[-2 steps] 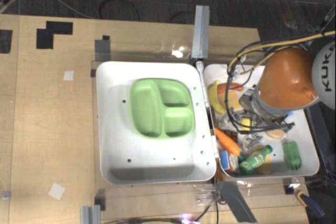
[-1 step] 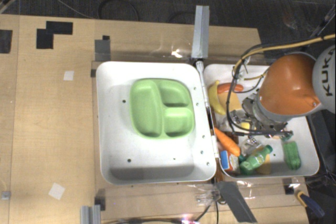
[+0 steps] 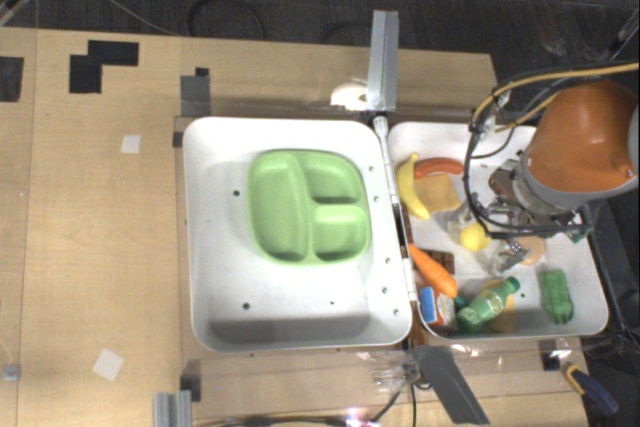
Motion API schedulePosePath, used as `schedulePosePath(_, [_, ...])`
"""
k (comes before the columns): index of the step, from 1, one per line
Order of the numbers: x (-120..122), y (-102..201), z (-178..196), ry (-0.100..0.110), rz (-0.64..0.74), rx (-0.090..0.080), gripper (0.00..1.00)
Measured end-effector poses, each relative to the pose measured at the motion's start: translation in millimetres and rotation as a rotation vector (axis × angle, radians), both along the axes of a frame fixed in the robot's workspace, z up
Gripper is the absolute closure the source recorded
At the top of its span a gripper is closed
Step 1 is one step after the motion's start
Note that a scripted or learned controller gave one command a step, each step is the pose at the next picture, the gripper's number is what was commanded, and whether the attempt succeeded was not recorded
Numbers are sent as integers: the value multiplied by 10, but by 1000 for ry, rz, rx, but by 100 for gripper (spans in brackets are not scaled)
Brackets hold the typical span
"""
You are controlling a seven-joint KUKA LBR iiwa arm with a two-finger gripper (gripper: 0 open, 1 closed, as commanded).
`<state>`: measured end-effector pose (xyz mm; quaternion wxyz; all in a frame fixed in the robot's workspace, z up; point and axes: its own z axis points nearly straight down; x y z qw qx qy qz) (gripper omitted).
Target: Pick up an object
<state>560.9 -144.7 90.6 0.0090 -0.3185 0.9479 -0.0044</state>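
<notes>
Arm [image 3: 585, 140] enters from right, orange band over right bin [image 3: 590, 300]. Gripper [image 3: 510, 250] low in bin, hidden mostly under wrist; grip state: cannot tell. Right bin contents: banana [image 3: 409, 187] at left wall, hot dog [image 3: 440, 170] beside it, lemon [image 3: 472, 237] just left of gripper, carrot [image 3: 433, 269] below banana, green bottle [image 3: 487, 303] lying tilted near front wall, green pickle [image 3: 556, 296] at right. Nothing seen lifted. Left bin [image 3: 220, 315] holds green divided tray [image 3: 306, 205], centred.
</notes>
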Motion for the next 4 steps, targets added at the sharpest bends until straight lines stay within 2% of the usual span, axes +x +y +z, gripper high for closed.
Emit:
schedulePosePath(1, [-337,558,8,-1,-131,5,0])
schedulePosePath(2, [-46,55,460,7,-29,1,0])
schedulePosePath(3, [-512,268,14,-6,-47,0,0])
schedulePosePath(4, [-224,-65,272,9,122,0,0])
